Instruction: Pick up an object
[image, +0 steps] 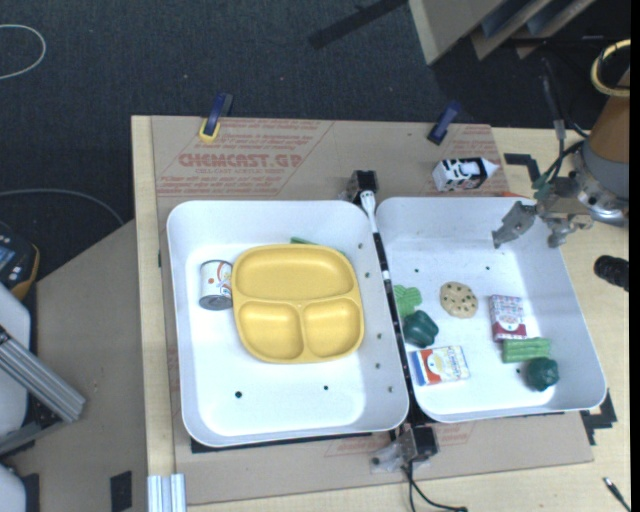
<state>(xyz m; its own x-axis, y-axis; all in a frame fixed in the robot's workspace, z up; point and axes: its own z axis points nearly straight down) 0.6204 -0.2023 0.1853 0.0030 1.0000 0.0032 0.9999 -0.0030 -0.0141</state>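
My gripper (532, 225) hangs open, holding nothing, over right bin (440, 225) far rim; bare floor between it and cookie (459, 298).

Lying flat in the right bin (560, 290): round speckled cookie (459, 298), red-and-white packet (508, 316), green block (526, 349), dark green lump (541, 374), blue-and-red carton (439, 364), green pepper (420, 327). In the left bin (190, 300): yellow divided tray (296, 301), small can (214, 284) touching its left edge.
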